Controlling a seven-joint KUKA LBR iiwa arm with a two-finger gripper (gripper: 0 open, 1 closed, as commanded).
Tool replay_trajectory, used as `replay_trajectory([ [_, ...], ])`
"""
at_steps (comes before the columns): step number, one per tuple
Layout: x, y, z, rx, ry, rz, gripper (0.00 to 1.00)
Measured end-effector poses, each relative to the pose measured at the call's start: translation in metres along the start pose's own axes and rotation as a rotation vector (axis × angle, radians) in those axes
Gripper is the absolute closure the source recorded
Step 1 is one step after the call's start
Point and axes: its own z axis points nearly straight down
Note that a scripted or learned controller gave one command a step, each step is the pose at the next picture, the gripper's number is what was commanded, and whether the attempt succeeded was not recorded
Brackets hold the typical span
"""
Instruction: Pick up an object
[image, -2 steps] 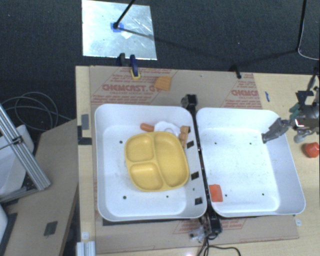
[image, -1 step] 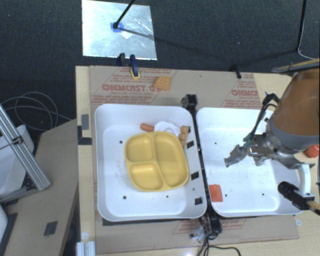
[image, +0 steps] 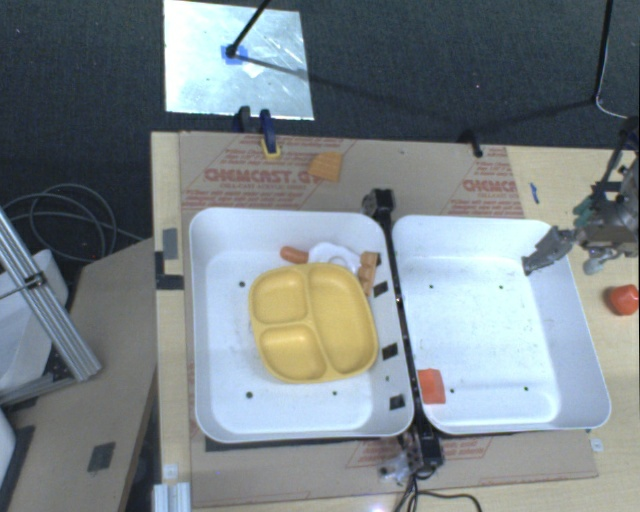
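Note:
My gripper (image: 542, 256) hangs over the right bin's (image: 560, 400) upper right corner, reaching in from the right edge, with nothing visibly held. A small orange block (image: 431, 385) lies in that bin's lower left corner, far from the gripper. The left bin (image: 215, 330) holds a yellow divided plate (image: 312, 322). Behind the plate lie a small orange sausage-shaped piece (image: 294, 255), a white item (image: 333, 256) and a small brown piece (image: 368, 266).
An orange-red object (image: 622, 298) sits on the bench right of the right bin. A tan block (image: 325, 166) lies on the cardboard behind the bins. A black divider clamp (image: 381, 203) stands between the bins. A shiny sheet (image: 240, 60) lies on the floor beyond.

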Motion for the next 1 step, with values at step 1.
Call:
replay_trajectory([
  [1,0.0803,-0.0039,0.0464,0.014,0.01,-0.015,0.0],
])
